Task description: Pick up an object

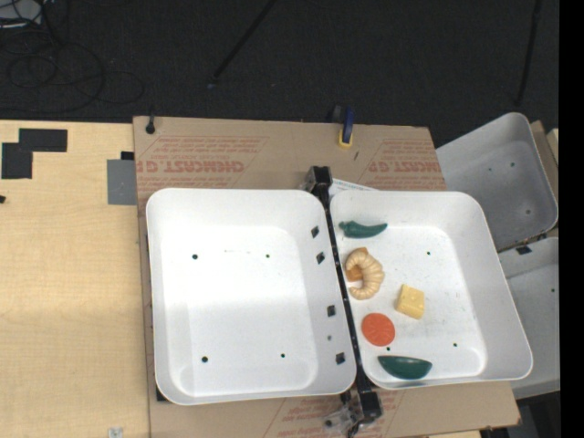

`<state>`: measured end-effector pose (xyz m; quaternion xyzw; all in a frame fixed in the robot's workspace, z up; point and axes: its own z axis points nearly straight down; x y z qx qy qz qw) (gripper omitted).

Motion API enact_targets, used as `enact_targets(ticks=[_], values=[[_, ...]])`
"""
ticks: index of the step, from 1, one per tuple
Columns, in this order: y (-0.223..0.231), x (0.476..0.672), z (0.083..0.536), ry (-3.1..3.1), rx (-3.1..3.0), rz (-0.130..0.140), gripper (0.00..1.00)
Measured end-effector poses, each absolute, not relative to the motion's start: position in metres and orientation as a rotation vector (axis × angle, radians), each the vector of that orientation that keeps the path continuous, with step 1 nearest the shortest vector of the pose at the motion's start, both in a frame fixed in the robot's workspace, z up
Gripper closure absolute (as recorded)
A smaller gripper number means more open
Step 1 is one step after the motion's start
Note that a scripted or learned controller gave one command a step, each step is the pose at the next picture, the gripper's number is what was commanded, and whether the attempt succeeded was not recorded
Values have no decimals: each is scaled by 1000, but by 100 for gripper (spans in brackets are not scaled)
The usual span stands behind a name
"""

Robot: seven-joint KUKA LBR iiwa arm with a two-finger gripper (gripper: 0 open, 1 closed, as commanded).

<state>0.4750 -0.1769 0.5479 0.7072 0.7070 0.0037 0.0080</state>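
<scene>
End effector state cannot be told; five small items are crowding the right bin (488,272) divider wall, risking a blocked or glancing grasp.

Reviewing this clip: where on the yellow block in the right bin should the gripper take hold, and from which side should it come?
Take the yellow block across its two opposite flat sides, coming straight down from above. It lies apart from the orange disc and the curled tan piece, well off the right bin's walls, so fingers should have room on either side. It sits turned slightly, so the wrist likely needs matching rotation.

Two white bins side by side, right bin (474,245) holding curled pastry (364,274), yellow block (411,301), orange disc (379,329)
</scene>
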Motion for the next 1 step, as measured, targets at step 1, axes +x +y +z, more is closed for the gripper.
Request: enact_targets(ticks=[1], values=[[-175, 477, 547, 2229, 2217, -5, 100]])
